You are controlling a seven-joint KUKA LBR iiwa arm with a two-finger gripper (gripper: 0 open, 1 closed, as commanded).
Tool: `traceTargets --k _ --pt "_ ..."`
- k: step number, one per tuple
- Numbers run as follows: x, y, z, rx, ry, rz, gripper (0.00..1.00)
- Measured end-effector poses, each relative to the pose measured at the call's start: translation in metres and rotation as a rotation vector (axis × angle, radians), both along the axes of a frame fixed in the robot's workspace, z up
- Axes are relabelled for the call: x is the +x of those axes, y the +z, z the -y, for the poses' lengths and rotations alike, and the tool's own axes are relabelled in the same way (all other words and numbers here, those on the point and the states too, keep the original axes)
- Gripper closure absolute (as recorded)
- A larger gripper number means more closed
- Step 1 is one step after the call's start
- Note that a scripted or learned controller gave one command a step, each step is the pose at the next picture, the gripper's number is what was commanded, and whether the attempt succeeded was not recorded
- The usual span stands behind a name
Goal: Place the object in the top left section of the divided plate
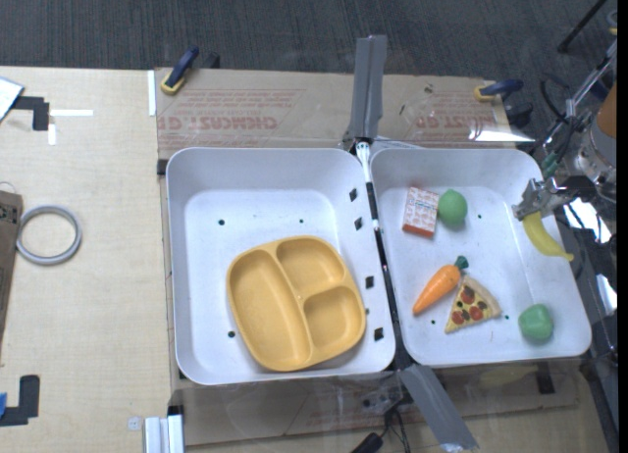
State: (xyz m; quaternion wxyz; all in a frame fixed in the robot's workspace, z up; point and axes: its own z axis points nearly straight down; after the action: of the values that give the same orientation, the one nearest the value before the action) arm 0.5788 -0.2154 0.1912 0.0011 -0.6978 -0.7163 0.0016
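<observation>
Arm in from frame's right edge, gripper (538,201) over right bin's (491,348) right rim, low by banana (546,237). Fingers: cannot tell, apart or together. Banana against right wall, touching or just under the fingertips, cannot tell which.

Plate (294,301) in left bin (196,245), lower centre, all three sections bare; open floor above and left of it.

Right bin: box (421,212) beside green ball (452,207) up top, carrot (437,287) touching pizza slice (472,306) mid-floor, second green ball (536,323) in lower right corner.
</observation>
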Motion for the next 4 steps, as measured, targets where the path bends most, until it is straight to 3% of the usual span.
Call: traceTargets --k 1,2,3,4 --pt "0.009 -0.036 -0.059 0.0 -0.2 -0.002 1.0" --pt "-0.009 -0.047 -0.094 0.0 -0.13 -0.002 1.0" --pt "-0.01 0.02 -0.154 -0.002 -0.266 0.0 1.0" --pt "-0.009 0.078 -0.245 -0.003 -0.332 -0.001 1.0"
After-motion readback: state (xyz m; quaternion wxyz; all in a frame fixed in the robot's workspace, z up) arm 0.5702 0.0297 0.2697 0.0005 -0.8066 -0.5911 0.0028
